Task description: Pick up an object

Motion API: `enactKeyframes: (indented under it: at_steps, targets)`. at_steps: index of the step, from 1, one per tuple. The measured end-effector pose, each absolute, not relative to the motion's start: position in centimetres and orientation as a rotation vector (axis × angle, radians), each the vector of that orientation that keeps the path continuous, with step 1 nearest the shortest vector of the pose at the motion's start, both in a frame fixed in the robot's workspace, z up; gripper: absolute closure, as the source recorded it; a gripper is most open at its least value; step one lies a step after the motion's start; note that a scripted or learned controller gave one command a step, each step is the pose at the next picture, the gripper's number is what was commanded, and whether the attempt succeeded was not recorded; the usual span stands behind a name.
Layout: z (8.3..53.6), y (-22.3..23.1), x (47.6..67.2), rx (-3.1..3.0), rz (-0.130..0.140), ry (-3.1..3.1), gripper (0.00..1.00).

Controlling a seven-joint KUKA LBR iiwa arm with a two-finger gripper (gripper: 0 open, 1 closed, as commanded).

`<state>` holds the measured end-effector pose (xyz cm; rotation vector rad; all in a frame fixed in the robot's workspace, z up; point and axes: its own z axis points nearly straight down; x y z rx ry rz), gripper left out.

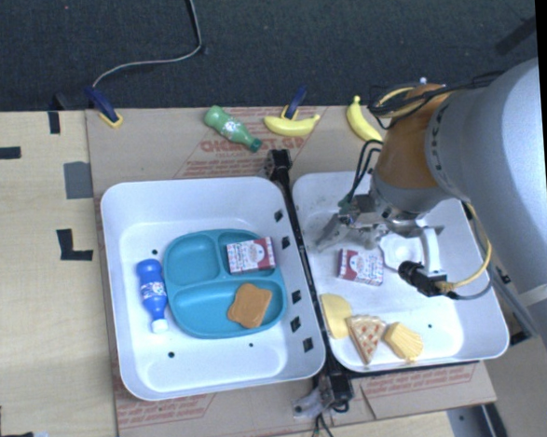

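We see the arm (474,152) fill the right bin (469,339) from three o'clock, its gripper (354,228) poised just at twelve o'clock of the red carton (360,266), likely the target. Whether the claw is open, we cannot tell.

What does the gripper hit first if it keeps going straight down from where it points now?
Probably the small red-and-white carton lying in the right white bin. The gripper hangs just above it, pointing down. Depth is unclear from this slanted view, so it might meet the bin floor beside it.
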<state>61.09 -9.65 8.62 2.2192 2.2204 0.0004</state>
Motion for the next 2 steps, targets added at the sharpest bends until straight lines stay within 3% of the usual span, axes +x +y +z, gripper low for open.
enactKeyframes:
  at_steps: [1, 2]
  targets:
    - [8.67, -9.89, 57.99, 2.216, 0.004, 2.219, 0.00]
    - [9.64, -9.93, 58.03, 2.216, 0.004, 2.217, 1.00]
